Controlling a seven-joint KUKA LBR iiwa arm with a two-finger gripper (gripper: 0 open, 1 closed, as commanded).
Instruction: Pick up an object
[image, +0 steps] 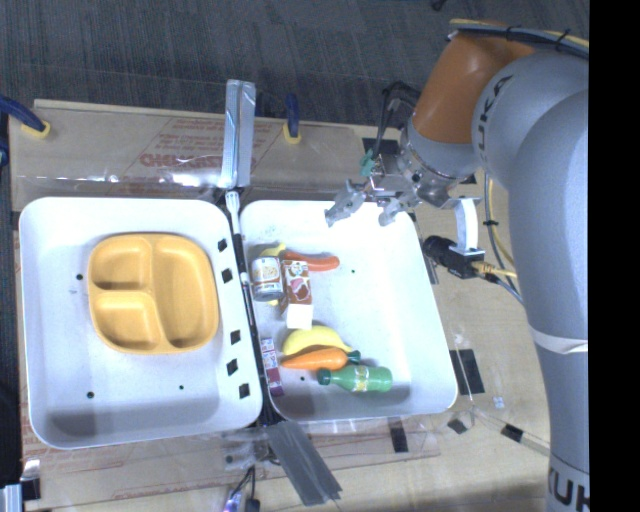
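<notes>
Two-finger metal gripper (364, 206) spread wide open, nothing between the fingers, hanging over the far rim of the right shallow white plastic bin (420, 330). Grey arm with glossy orange band (455, 90) reaching in from the right, wrist angled down toward the bin. Toys clustered along that bin's left side, well apart from the gripper: small tin can (265, 277), red-orange sausage (315, 263), brown packet (298, 285), smooth yellow banana (312, 340), orange carrot (318, 358), green bottle (357, 378). Left white bin (50, 400) with a yellow three-section plastic plate (153, 291)
</notes>
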